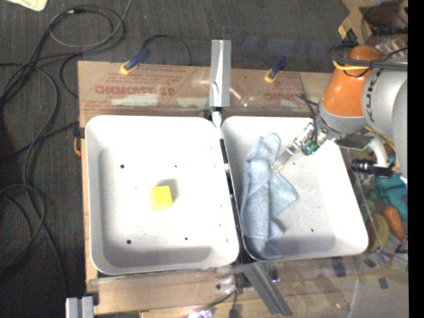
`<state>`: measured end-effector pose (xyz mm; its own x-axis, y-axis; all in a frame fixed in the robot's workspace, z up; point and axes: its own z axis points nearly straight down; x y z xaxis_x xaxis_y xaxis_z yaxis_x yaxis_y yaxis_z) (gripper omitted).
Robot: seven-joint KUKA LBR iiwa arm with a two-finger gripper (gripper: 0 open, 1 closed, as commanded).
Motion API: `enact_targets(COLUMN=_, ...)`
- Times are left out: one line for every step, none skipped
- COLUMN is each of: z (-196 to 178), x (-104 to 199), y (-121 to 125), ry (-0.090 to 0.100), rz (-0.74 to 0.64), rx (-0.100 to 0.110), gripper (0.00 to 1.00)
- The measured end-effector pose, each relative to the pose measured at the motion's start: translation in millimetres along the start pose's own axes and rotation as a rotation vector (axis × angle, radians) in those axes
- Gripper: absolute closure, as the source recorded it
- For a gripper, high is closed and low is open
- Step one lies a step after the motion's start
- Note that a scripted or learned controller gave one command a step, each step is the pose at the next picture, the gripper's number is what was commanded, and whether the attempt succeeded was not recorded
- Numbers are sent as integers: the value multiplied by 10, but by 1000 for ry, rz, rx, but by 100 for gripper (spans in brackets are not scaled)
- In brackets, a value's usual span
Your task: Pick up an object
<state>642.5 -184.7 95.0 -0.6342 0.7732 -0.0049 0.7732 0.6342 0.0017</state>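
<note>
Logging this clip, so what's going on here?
A robot arm reaches in over the right bin, its tool by the upper edge of a blue cloth lying along that bin's left side. A yellow block sits alone in the left bin. Nothing looks lifted yet.

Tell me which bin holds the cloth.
The right bin, nearest the arm, holds the pale blue cloth; the left bin holds a yellow block.
</note>
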Motion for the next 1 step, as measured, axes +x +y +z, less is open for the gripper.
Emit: enact_targets(z=-100, x=2, y=14, ry=-2, rz=0, rx=-3, gripper=100)
